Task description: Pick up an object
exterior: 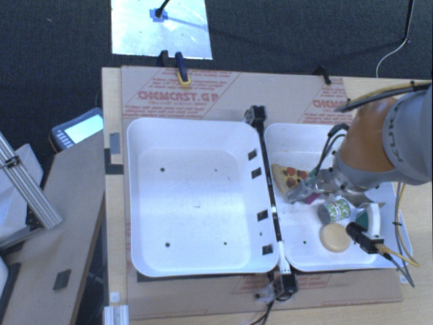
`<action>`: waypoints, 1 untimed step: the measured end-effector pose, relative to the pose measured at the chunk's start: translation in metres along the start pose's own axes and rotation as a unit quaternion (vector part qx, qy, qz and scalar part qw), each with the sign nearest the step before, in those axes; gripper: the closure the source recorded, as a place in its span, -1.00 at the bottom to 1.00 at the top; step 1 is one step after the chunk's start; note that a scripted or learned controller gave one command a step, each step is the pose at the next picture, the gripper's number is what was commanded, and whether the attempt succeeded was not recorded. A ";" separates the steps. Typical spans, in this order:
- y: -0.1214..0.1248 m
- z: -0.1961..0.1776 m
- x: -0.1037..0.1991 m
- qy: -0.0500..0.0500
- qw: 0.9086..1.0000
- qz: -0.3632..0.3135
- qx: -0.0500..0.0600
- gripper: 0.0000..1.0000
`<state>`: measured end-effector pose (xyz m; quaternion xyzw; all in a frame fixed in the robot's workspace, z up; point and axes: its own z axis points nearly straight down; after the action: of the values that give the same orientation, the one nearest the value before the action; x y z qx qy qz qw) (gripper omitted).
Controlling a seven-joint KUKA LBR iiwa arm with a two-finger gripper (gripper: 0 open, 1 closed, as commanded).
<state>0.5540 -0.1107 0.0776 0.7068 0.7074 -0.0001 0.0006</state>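
Gripper (pixel 300 193) low in the right bin (pixel 298 137), just beside the near edge of a pizza slice (pixel 289 175). We cannot tell whether it is parted or closed. To its right we note a green-and-white can (pixel 336 210), and nearer still a tan disc (pixel 334 237). The left bin (pixel 145 137) lies alongside.

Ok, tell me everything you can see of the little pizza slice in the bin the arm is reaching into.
The pizza slice looks like a small toy wedge, yellow-orange with a few red spots on top, probably plastic or rubber. It lies flat on the floor of the bin on the view's right, in the half farther from the camera, close to the wall shared with the other bin. The claw is low just beside its nearer edge; whether they touch is unclear. Nothing else rests against it.
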 end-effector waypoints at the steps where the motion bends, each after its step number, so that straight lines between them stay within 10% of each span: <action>1: 0.049 -0.171 0.100 0.002 1.000 -0.007 -0.011 -1.00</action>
<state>0.6028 -0.0107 0.2482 0.7015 0.7126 0.0095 0.0067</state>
